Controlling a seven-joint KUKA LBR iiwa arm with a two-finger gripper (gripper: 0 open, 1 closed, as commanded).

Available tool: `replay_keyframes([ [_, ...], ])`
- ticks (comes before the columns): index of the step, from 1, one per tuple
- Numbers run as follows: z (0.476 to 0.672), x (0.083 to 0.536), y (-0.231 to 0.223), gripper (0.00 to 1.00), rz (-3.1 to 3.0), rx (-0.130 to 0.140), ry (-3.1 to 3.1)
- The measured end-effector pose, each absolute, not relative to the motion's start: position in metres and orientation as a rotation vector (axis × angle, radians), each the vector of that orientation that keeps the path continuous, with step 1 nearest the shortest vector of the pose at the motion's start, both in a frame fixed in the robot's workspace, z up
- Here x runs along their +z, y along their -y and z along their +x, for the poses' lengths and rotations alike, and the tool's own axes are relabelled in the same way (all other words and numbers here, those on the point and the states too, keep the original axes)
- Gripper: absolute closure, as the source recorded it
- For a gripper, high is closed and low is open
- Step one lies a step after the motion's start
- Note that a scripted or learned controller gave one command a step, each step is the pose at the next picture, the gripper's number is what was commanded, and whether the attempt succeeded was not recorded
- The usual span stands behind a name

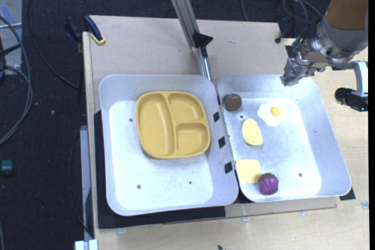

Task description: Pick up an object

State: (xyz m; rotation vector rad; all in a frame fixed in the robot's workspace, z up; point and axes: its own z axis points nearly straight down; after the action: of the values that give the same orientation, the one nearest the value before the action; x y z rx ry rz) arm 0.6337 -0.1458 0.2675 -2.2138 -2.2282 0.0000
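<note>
The right bin (328, 143) holds several small objects: a brown ball (232, 102), a fried egg toy (273, 113), a pale yellow oval piece (252, 132), a yellow square slice (247, 171) and a purple lump (268, 183). My gripper (291, 78) hangs over the bin's far right corner, up and to the right of the egg. Nothing shows between its fingers.
The left bin (117, 184) carries a yellow divided plate (173, 124). A slanted metal pole (181, 3) runs down to the gap between the bins. The wooden bench (140, 44) lies bare behind the bins.
</note>
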Motion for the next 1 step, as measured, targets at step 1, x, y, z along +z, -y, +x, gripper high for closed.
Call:
replay_keyframes([
  [1,0.6282,0.2596,0.0946,1.0,-2.216,0.002,2.227],
])
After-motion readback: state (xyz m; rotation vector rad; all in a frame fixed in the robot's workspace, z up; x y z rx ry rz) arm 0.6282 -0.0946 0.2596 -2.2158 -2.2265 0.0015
